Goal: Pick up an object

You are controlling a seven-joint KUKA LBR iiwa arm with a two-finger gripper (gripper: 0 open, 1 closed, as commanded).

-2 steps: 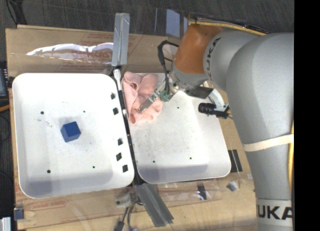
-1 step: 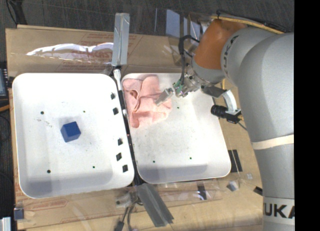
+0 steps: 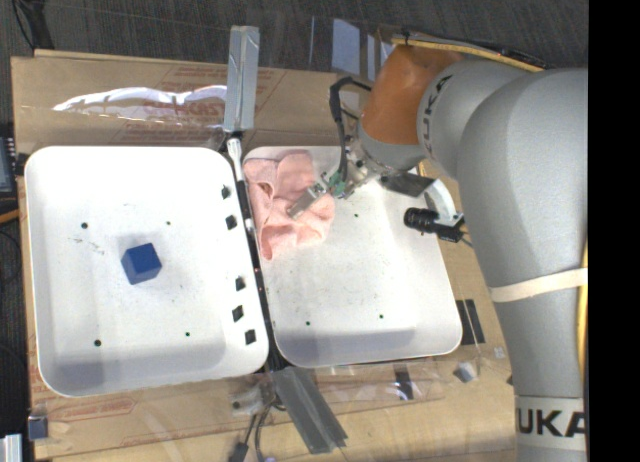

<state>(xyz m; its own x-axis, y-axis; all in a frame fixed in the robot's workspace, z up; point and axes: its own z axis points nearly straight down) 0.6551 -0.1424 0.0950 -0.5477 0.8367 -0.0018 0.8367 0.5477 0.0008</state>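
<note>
Pink cloth (image 3: 288,205) lies bunched at ten o'clock in the right bin (image 3: 400,340); soft, light and limp, best pinched at a raised fold. End effector (image 3: 318,193) touches it, its opening impossible to judge.

left bin (image 3: 60,350) | right bin (image 3: 400,335) | cardboard sheet (image 3: 120,75) under both bins

The arm (image 3: 520,200) is thick and rounded, in smooth light grey, with an orange band (image 3: 395,100) above the wrist. Dark "KUKA" lettering (image 3: 550,422) marks its near segment. A thin black cable (image 3: 342,110) loops beside the wrist, and a pale seam (image 3: 535,285) crosses the body.
</note>
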